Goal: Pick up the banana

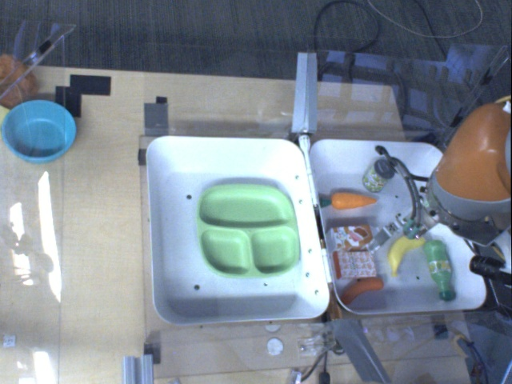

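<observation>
Yellow banana (404,251) mid rt bin (352,152), hand (410,229) just above, green bottle (438,268) beside.

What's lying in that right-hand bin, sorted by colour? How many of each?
Orange: 1, the carrot
Yellow: 1, the banana
Green: 2, the bottle and a small jar
Red: 2, a snack packet and a sausage-like piece
Total: 6

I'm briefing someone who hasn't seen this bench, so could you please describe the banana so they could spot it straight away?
Look in the right-hand white bin, on the side where the arm reaches in. The banana lies just below the gripper, with a green bottle to its right and a snack packet to its left. It is the only yellow, curved item there.
</observation>
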You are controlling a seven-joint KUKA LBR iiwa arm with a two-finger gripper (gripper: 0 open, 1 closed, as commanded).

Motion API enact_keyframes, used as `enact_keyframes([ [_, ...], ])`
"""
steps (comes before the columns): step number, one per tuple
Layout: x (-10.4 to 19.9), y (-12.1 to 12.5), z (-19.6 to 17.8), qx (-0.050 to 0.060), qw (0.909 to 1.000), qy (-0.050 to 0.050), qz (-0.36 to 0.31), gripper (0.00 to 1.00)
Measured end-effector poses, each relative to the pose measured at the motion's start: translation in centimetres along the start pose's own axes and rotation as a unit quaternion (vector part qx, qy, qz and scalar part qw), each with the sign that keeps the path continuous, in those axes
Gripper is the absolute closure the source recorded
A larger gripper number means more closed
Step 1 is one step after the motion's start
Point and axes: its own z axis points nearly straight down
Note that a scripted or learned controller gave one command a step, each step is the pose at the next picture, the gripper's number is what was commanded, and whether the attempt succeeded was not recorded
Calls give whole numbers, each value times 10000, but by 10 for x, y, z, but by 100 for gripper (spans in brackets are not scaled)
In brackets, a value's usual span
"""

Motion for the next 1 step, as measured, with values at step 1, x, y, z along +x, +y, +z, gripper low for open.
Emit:
enact_keyframes([
  [1, -41, 70, 36, -135, 9988, -106, 459, 0],
])
